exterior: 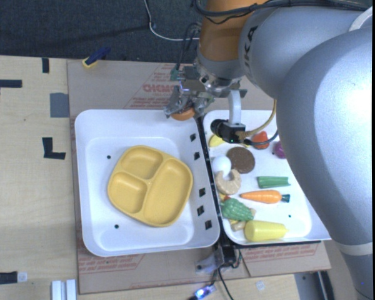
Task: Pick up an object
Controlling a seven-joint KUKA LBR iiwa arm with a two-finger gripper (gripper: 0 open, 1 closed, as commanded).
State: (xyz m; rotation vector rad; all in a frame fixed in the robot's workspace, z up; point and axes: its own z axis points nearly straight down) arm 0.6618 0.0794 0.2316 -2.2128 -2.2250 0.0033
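My gripper (185,109) hangs over the far rim of the left bin (87,167), near the divider between the two bins. A small orange object (184,113) shows between its fingertips, and the fingers are shut on it. The object is lifted off the bin floor. Much of it is hidden by the fingers, so I cannot tell its shape.
A yellow divided plate (151,185) lies in the left bin. The right bin (300,214) holds several toy foods: a brown disc (242,159), a carrot (260,197), a green piece (273,181), a leafy green (236,209) and a yellow fruit (264,230). The arm covers the upper right.
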